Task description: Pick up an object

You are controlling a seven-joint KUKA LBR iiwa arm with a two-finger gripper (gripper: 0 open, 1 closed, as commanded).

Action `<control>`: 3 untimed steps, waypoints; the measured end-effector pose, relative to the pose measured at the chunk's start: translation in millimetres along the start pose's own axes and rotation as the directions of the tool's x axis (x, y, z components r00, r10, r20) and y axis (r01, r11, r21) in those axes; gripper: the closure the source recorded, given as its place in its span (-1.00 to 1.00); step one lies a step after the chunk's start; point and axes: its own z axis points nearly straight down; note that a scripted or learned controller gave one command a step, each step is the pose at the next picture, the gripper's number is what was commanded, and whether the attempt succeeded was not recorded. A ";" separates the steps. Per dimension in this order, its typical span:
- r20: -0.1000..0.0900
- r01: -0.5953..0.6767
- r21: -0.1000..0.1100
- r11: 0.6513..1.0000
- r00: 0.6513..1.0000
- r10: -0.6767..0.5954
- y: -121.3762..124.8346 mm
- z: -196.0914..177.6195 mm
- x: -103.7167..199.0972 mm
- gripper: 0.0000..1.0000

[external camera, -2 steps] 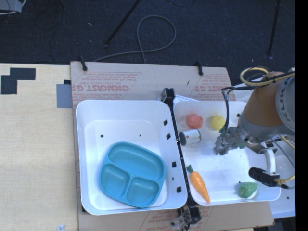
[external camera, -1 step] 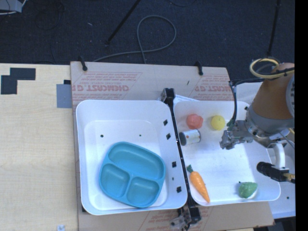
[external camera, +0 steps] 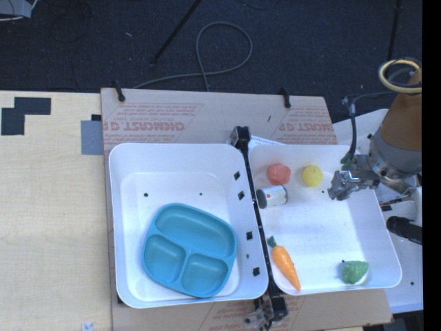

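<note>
Over the right bin's (external camera: 386,254) far right edge, near the yellow ball (external camera: 312,176), the jaws (external camera: 337,188) hover, grip unreadable.

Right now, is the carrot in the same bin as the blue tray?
No: the carrot lies in the right bin by the divider, while the blue tray sits in the left bin.

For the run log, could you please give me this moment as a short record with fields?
left bin: blue divided plate
right bin: pink ball, yellow ball, small can on its side, carrot, green item
gripper: over the right bin's far right part, beside the yellow ball, nothing seen held
</note>
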 end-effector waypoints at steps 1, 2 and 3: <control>-0.002 0.000 0.005 1.000 1.000 0.000 0.5 -10.2 -1.2 1.00; -0.003 0.003 0.007 1.000 1.000 -0.003 -0.5 -12.0 42.2 1.00; -0.004 0.004 0.008 1.000 1.000 -0.004 -4.1 -16.3 101.1 1.00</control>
